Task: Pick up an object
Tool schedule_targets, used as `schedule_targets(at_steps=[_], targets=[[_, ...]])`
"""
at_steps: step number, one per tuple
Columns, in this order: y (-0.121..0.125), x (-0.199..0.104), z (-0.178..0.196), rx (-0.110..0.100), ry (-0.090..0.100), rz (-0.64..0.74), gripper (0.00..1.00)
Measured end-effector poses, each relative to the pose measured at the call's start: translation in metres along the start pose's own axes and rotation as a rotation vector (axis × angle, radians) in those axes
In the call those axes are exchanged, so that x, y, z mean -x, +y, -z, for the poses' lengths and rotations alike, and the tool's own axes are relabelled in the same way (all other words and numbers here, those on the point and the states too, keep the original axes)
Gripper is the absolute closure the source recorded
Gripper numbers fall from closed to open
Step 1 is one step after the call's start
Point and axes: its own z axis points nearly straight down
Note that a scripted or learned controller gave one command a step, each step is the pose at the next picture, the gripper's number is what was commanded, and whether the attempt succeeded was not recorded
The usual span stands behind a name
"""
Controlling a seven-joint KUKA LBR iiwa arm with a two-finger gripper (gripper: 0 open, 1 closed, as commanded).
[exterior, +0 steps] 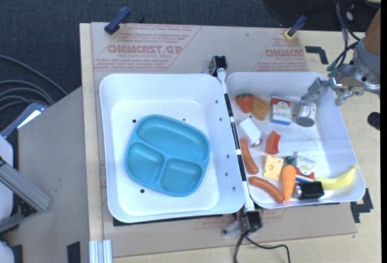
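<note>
Gripper [314, 94] hangs over right bin's [347, 135] far end w/ a small can [305, 114] just below; grip state can't be told. Toy food crowds this bin, likely staged as pick stock.

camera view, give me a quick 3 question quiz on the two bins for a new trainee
1. True or false: the blue tray lies in the left bin.
2. Which item lies nearest the front right corner of the right bin? A. banana B. carrot C. small carton
3. Fill in: the gripper hangs over the ____ bin.

Key: 1 true; 2 A; 3 right.
</note>
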Motion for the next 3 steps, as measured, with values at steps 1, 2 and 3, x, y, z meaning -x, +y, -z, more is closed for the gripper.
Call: schedule_targets(at_steps=[1, 2, 3], targets=[[-0.041, 0.011, -0.106, 0.002, -0.001, 0.000, 0.00], [0.037, 0.000, -0.115, 0.002, -0.001, 0.001, 0.00], [0.038, 0.000, -0.105, 0.004, -0.003, 0.003, 1.00]])
